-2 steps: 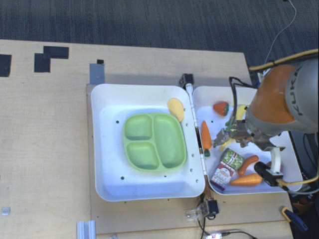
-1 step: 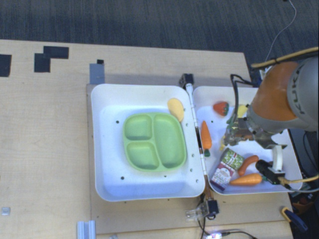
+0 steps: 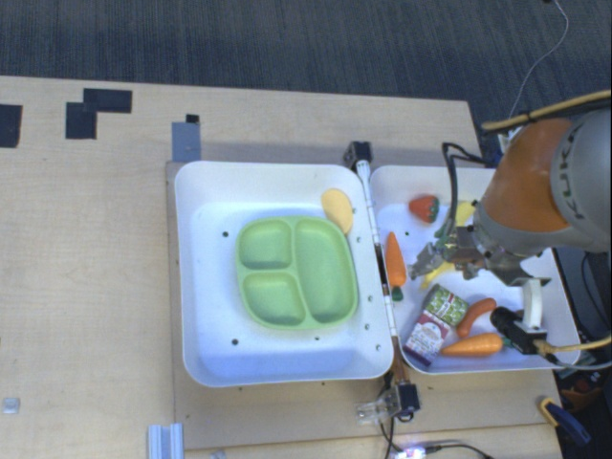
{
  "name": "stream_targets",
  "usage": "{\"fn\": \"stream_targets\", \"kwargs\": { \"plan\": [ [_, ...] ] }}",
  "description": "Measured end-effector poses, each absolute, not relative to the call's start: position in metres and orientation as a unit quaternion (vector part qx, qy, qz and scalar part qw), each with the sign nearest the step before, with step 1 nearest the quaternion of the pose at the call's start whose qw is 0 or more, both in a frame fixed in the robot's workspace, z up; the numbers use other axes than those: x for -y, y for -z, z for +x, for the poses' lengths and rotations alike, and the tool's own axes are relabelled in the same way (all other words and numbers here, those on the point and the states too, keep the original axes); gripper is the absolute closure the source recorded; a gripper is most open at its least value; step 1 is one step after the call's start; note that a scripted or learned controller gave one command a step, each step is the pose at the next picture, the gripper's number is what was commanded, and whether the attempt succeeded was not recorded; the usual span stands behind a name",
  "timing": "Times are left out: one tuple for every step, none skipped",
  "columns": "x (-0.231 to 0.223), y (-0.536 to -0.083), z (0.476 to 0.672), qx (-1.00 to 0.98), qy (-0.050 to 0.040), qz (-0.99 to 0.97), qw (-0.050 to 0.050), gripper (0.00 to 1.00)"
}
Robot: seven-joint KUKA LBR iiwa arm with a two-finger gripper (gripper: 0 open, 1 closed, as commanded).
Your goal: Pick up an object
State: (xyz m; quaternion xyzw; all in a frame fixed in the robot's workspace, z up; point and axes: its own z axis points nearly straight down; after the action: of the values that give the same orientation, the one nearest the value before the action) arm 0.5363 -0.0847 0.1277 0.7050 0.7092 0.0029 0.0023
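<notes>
Presently the gripper is hovering low in the right bin, jaws apart and gripping nothing, just above the green carton and beside an orange carrot. No object is lifted; grasping and raising remain outstanding.

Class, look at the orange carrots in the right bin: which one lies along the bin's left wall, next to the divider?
The carrot lying lengthwise against the right bin's left wall, green end nearest the viewer. The other carrot lies crosswise near the bin's front edge, beside the juice box.
</notes>
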Motion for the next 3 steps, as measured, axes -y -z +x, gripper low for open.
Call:
{"fn": "stream_targets", "kwargs": {
  "plan": [
    [0.084, -0.138, 0.538, -0.71, -0.0042, 0.704, 0.003, 1.0],
    [0.084, -0.138, 0.537, -0.71, -0.0041, 0.704, 0.003, 0.0],
    [0.09, -0.087, 0.509, -0.708, -0.0031, 0.706, 0.004, 0.0]
  ]
}}
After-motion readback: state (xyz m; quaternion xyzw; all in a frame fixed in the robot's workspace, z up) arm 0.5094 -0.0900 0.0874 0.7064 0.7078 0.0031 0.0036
